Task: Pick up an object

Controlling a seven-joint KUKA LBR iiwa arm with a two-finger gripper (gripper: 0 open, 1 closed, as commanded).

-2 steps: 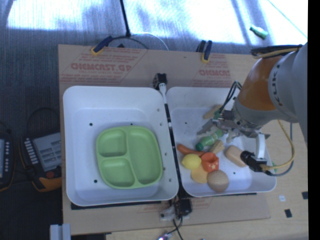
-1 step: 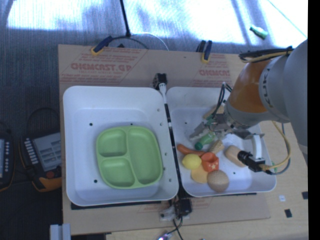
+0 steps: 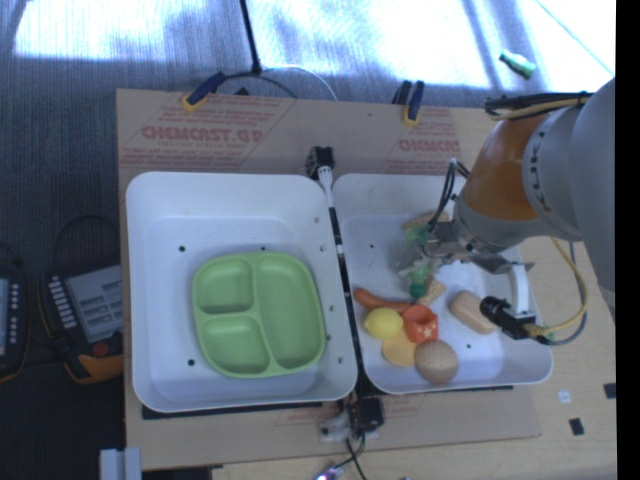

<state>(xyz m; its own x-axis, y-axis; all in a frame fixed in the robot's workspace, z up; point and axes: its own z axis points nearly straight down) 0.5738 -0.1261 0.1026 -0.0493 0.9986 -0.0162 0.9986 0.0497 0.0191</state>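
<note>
The right bin [image 3: 520,373] holds several toy foods: an orange carrot-like piece [image 3: 378,297], a yellow lemon [image 3: 381,322], a red piece [image 3: 420,323], a flat yellow piece [image 3: 400,351], a tan round piece [image 3: 436,361] and a beige loaf shape [image 3: 469,311]. My gripper [image 3: 421,257] reaches down into the middle of this bin, just above the pile. Small green pieces [image 3: 417,231] sit right at the gripper, and a small cream piece [image 3: 432,290] lies just below it. Whether anything is gripped is hidden by the wrist.
The left bin [image 3: 160,208] holds a green divided plate [image 3: 258,313]. A ridge [image 3: 340,268] separates the two bins. A black and yellow cable [image 3: 520,320] hangs from the arm over the right bin's right side. Clamps sit at the board's back edge.
</note>
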